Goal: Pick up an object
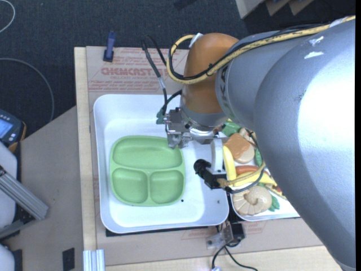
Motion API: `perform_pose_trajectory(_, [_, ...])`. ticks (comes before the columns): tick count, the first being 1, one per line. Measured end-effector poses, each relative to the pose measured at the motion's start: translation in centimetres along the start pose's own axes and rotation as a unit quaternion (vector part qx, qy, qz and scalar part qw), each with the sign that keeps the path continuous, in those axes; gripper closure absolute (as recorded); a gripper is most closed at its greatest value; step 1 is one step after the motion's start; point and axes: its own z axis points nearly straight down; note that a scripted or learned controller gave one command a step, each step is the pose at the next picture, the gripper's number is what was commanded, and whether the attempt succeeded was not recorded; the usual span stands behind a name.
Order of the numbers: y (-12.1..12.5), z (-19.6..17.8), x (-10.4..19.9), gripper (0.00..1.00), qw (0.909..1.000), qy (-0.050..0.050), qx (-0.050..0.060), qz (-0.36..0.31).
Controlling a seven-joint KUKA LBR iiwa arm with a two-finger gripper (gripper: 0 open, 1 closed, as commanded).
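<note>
**A:** Green moulded plastic, three compartments: the divided tray (pixel 148 169) is noted lying flat in the left white bin (pixel 107 114). It is taken as the landmark. Why so placed?

**B:** Probably as a receiving dish, since its hollows are seen bare. The pickable things are logged to its right, heaped in the second white bin (pixel 285 210): a bun-like tan toy (pixel 238 147), a yellow strip (pixel 229 162), a pale round shell-shaped piece (pixel 255 199). Crowding there is judged to make a clean pick hard.

**A:** And the claw?

**B:** The grey two-finger gripper (pixel 175 140) is recorded at the tray's upper right rim, hanging from the orange-banded wrist (pixel 206 75), tips near or touching the rim; contact cannot be settled. Nothing is seen pinched between the fingers. How far they are spread cannot be told, being small and dark against the wrist.

**A:** Task status?

**B:** Judged not done: nothing is lifted, and the toys lie well right of the claw.
</note>
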Motion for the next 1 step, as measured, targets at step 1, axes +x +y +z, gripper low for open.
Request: perform_pose_trajectory(1, [3.62,-6.57,7.71,1.00,1.0000,0.003,-0.008,-0.005])
